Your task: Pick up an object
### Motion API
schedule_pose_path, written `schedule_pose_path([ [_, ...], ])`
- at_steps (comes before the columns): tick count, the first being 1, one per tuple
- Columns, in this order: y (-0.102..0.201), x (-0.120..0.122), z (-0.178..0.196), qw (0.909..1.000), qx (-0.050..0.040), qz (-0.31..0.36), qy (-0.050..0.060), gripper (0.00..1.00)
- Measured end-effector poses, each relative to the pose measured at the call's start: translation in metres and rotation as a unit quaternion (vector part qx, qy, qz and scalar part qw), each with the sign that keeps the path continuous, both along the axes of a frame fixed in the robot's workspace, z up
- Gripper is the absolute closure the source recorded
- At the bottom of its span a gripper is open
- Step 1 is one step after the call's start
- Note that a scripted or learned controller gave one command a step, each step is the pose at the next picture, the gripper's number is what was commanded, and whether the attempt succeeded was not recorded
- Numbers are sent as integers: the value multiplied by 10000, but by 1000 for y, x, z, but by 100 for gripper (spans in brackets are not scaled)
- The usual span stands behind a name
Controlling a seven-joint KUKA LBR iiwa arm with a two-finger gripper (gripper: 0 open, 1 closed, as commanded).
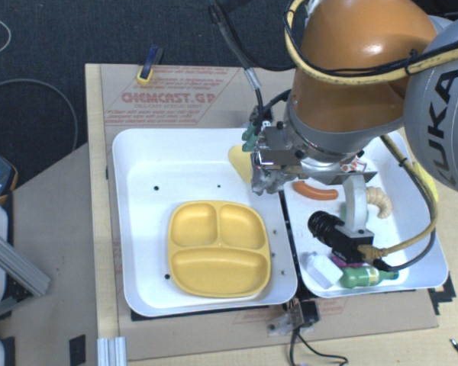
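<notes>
Slanted overhead view of a bench with two shallow white bins side by side. A grey arm (359,59) with a broad orange band comes in from 3 o'clock and hangs over the wall the bins share, covering the upper part of the right bin (431,264). Its gripper (264,180) points down into the 1 o'clock corner of the left bin (137,204), right beside a yellow piece (239,162). That closeness suggests the piece is the thing chosen for pick-up. Whether the gripper is open or closed cannot be told from this angle, nor whether it touches the piece, and nothing can be seen held in it. The piece is small, pale yellow and smooth, with a rounded edge towards 9 o'clock. Its 3 o'clock side is hidden behind the gripper, so its full shape is unclear. It sits near the bin's corner, close to the shared wall, which probably explains why the gripper stands so tight against that wall. A yellow three-part plate (219,248) lies flat at 5 o'clock in the same bin, well apart from the piece and out of the way. In the right bin, an orange sausage (317,192) lies at 10 o'clock just under the arm. A white block (319,269) and a green thing (362,277) sit near each other at 6 to 7 o'clock.
</notes>
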State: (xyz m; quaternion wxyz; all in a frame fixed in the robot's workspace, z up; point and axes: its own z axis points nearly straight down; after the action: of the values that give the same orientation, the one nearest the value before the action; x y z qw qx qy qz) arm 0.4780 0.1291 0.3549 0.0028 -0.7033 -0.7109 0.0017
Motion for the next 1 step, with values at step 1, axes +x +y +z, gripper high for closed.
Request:
schedule_pose_path([
  [1,-6,1,13,10000,-6,-49,-31,100],
])
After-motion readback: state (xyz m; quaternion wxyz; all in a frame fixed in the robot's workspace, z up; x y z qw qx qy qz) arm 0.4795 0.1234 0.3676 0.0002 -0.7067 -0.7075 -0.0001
